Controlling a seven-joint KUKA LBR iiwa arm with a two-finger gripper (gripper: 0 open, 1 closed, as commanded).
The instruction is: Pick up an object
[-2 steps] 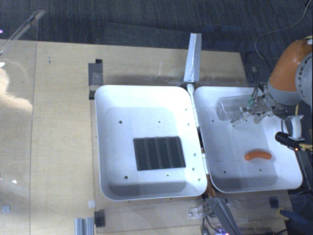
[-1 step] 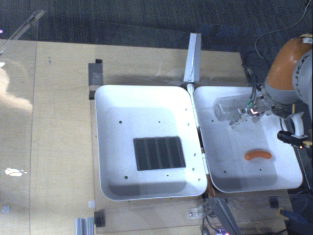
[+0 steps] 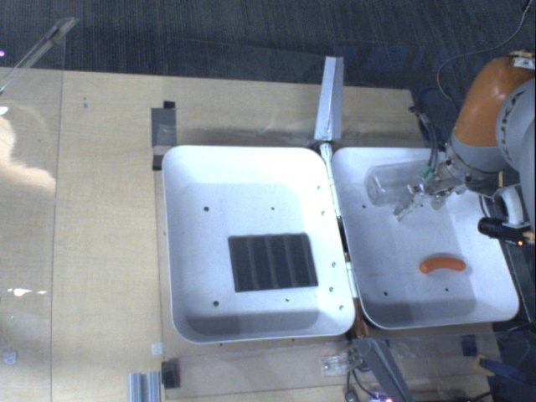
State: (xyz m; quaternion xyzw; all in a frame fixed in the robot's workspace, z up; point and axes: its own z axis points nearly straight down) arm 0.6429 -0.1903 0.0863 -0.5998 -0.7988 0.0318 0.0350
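A clear plastic cup (image 3: 388, 182) lies on its side in the back left part of the right bin (image 3: 494, 304). My gripper (image 3: 415, 198) reaches in from the right and hangs low at the cup's right end, touching or just over it. An orange sausage-shaped piece (image 3: 441, 265) lies toward the front of the same bin, apart from the gripper. A dark ribbed rectangular pad (image 3: 272, 262) lies flat in the middle of the left bin (image 3: 188, 191).
A grey metal post (image 3: 328, 99) stands behind the seam between the bins. The arm's orange band (image 3: 487, 99) and cables (image 3: 429, 136) hang over the right bin's back right corner. Bare wooden bench (image 3: 84, 224) stretches to the left.
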